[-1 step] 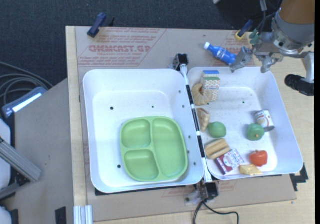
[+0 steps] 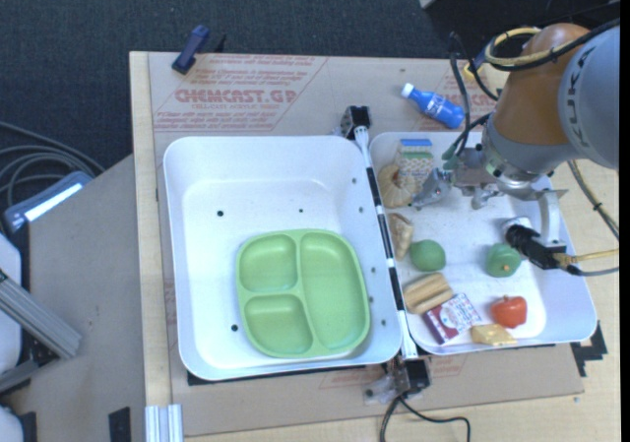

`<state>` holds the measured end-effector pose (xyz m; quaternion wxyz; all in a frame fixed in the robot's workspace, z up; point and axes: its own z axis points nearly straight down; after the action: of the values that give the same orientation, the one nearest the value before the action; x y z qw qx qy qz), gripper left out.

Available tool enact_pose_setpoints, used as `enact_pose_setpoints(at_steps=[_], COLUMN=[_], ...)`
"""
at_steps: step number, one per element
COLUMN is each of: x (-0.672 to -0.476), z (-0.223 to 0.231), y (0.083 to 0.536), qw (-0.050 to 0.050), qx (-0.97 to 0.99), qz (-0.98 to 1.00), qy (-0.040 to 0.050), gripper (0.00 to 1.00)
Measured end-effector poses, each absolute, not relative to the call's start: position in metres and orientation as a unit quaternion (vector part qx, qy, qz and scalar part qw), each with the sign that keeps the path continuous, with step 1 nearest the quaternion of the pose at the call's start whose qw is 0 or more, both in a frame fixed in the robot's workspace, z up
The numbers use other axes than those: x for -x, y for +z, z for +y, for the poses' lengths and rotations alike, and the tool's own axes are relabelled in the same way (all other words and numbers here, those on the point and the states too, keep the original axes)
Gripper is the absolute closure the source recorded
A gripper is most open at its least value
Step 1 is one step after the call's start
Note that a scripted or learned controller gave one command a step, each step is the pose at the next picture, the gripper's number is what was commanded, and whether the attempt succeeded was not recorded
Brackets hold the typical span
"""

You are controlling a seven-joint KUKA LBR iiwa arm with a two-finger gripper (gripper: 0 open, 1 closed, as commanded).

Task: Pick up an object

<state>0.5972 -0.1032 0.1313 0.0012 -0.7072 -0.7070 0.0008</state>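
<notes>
Toys crowd the right bin (image 2: 581,317), and the claw (image 2: 448,179) hangs over that bin's far left part, reaching in from the bench's right edge under the grey arm (image 2: 591,86) with its orange band (image 2: 536,86). Whether the claw stands open or closed cannot be told, since dark metal parts blur together there and nothing is seen gripped in it.

Just beside the claw, toward the divider between the bins, lies a tan bread-like piece (image 2: 394,184), with a small box with a blue top (image 2: 415,157) touching it on the far side. Nearer the bench's front edge, another tan piece (image 2: 401,231) rests against the divider, and a round green fruit (image 2: 427,255) sits just beside it, near but apart from the claw. A second green fruit (image 2: 503,260) lies further right, below the wrist. Along the bin's front rim are a bread roll (image 2: 426,291), a red-and-white packet (image 2: 454,317), a yellow piece (image 2: 491,335) and a red tomato-like toy (image 2: 509,310), all well apart from the claw.

The left bin (image 2: 197,174) holds a green divided tray (image 2: 300,290) toward its front right corner. On the bench behind the bins, a blue bottle (image 2: 433,105) lies on its side, and a dark blue clip (image 2: 190,49) sits at the far left corner.
</notes>
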Motion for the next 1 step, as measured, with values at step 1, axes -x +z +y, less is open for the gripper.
enact_pose_setpoints(at_steps=[1], x=[-0.5847], z=[-0.1467], y=[0.1535], qw=[-0.001], qx=[0.708], qz=[-0.707], qy=[-0.0001], gripper=[0.00])
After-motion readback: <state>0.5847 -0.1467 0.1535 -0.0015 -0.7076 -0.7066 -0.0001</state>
